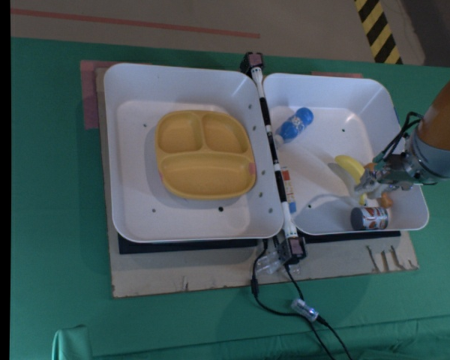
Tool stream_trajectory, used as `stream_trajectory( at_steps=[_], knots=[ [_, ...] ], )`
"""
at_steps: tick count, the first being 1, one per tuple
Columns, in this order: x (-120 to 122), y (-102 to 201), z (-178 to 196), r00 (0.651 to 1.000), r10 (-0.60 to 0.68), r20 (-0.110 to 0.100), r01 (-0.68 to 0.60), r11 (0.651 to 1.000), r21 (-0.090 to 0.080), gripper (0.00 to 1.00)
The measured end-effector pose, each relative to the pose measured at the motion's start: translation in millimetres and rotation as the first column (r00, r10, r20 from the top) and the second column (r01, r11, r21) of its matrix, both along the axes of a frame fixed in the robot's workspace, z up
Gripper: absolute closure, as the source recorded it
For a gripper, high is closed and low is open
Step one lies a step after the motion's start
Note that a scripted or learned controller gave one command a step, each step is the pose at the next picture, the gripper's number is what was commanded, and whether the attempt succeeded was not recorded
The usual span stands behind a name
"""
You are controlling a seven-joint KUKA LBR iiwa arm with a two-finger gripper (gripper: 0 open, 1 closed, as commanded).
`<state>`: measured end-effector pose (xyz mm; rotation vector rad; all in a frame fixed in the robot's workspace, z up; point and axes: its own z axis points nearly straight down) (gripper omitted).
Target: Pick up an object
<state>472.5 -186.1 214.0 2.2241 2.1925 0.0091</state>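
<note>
In the right bin (326, 81) a yellow banana (349, 166) lies near the right side. A small can (370, 217) with an orange and white label lies on its side by the bin's front right corner. A blue and white bottle (295, 124) rests near the divider. My gripper (373, 187) hangs low over the bin's right part, just right of the banana and just above the can. Its body hides whatever is directly beneath it.
A yellow divided plate (205, 154) lies in the left bin (135, 201). A black-and-white rail (274, 148) runs between the bins. Cables (300, 306) trail across the green cloth at the front.
</note>
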Motion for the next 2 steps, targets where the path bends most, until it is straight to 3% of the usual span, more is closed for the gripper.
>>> stream_trajectory(
  at_steps=[1,2],
  knots=[
    [23.4,39.8,99.4,1.000,0.009,-0.007,-0.009,1.000,0.004,1.00],
    [34.7,74.7,170.1,1.000,0.008,-0.005,-0.008,1.000,0.004,1.00]
  ],
)
